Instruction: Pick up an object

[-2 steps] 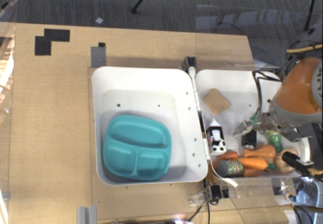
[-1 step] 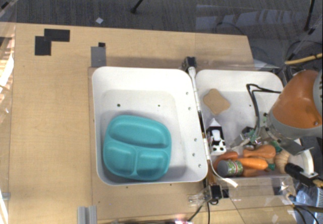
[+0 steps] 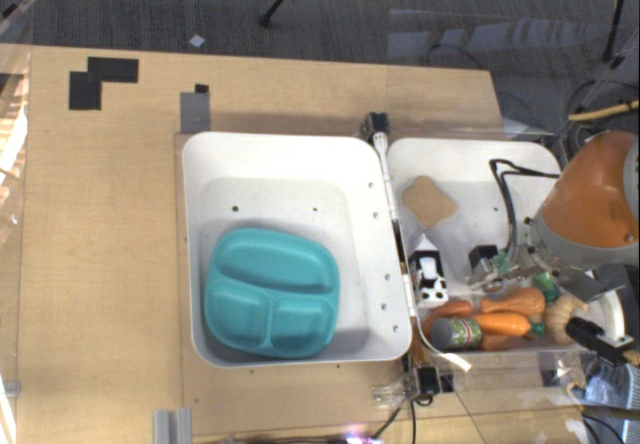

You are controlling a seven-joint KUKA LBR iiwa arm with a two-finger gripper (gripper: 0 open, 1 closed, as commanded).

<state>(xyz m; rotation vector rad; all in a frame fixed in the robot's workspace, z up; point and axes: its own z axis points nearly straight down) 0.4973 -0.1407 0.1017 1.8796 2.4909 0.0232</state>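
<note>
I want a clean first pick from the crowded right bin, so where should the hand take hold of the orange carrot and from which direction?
Grip the carrot across its middle, coming straight down from above. It lies flat, lengthwise left to right along the right bin's near wall, so close across its narrow width. The green-labelled bottle lies against its left end, so stay toward the centre. The hand is just behind it.

- A light wooden bench point(image 3: 110, 262) is seen from above.
- Two white bins are set on it side by side: the left bin point(image 3: 290, 157) and the right bin point(image 3: 470, 157), their rims touching.
- Black marks point(image 3: 100, 80) are stuck on the far left part of the bench.
- A small grey block point(image 3: 196, 110) is placed just behind the left bin's far corner.
</note>
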